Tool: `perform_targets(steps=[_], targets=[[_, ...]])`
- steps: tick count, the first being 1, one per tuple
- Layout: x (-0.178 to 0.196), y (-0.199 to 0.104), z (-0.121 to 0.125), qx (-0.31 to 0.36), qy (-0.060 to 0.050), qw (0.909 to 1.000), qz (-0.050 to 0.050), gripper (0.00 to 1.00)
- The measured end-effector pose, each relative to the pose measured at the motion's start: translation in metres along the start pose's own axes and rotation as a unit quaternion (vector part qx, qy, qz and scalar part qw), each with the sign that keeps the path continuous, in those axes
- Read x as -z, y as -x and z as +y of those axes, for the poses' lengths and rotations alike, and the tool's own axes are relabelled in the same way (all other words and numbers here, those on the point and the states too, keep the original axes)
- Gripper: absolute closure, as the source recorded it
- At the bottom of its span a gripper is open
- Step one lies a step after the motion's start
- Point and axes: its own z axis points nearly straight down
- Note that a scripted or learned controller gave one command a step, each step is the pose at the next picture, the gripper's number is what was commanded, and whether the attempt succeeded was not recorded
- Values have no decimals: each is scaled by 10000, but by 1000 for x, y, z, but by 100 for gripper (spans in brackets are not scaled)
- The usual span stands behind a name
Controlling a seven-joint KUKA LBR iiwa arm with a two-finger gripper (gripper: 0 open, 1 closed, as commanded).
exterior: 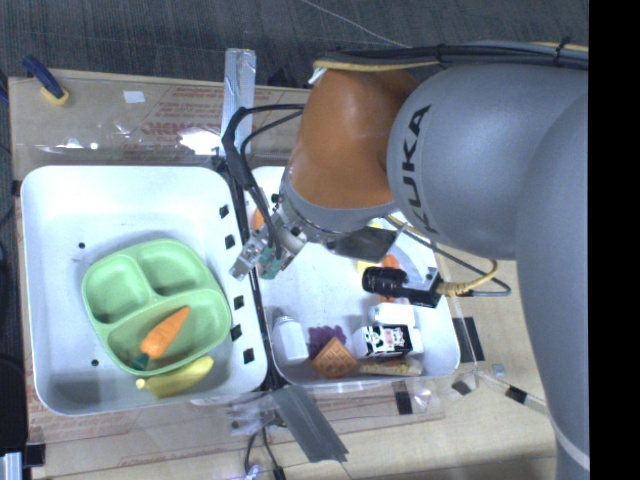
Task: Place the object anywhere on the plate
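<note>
Closest to us, a banana (pixel 180 376) lies just beside the green plate (pixel 120 278). The carrot (pixel 165 332) rests in the plate's big part, so our job looks done. Farther back, the arm (pixel 345 158) hangs over the bins' middle wall. We cannot tell how its jaws stand.

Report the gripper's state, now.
Gripper: cannot be told; it sits low at the divide between the two bins, too small and blurred to read.
</note>
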Motion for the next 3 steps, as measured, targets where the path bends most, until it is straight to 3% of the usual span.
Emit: perform_targets(steps=[1,3], targets=[[0,0,0,2,-3,10000,1,0],[0,0,0,2,-3,10000,1,0]])
